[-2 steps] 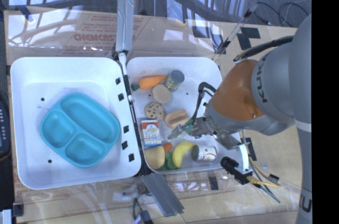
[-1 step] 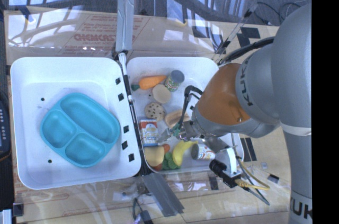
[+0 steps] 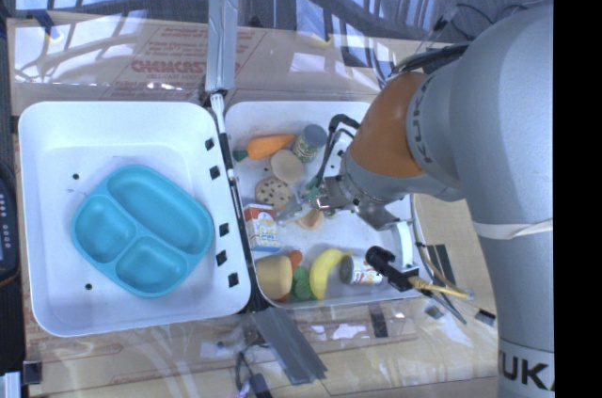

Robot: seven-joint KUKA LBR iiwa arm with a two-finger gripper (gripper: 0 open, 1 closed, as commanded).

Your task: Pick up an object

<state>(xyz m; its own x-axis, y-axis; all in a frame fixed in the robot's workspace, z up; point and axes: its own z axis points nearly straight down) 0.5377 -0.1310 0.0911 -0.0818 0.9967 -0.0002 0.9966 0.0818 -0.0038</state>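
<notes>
Where the table (image 3: 113, 358) runs nearest the camera, two shallow white bins sit side by side upon it. The left bin (image 3: 38, 199) holds a blue divided plate (image 3: 141, 227) of three compartments, lying flat.

Along the near rim of the right bin (image 3: 376, 300), read from 7 o'clock round to 5 o'clock, lie a tan potato-like lump (image 3: 274, 276), a green item (image 3: 301, 285), a yellow banana (image 3: 325, 272) and a small can (image 3: 360, 271) on its side. Lump, green item and banana touch in a row. Just beyond the lump is a small red piece (image 3: 295, 258), and a printed carton (image 3: 263, 227) rests against the bin's 9 o'clock wall.

At the bin's centre the claw (image 3: 315, 199) stands low among the goods. The grey arm (image 3: 470, 133) with its orange band reaches in from 3 o'clock. Whether the claw is wide or narrow cannot be told from this view, and nothing can be confirmed in its hold. A pale tan morsel (image 3: 310, 218) lies just beside it at 6 o'clock. A speckled round cookie (image 3: 273, 192) lies just beside it at 9 o'clock.

Farther off, at 11 o'clock from the claw, sits a beige disc (image 3: 287, 166). Beyond that, near the far wall, an orange carrot (image 3: 271, 145) lies at 11 o'clock in the bin, with a grey-lidded jar (image 3: 308, 142) just beside it at 12 o'clock.
</notes>
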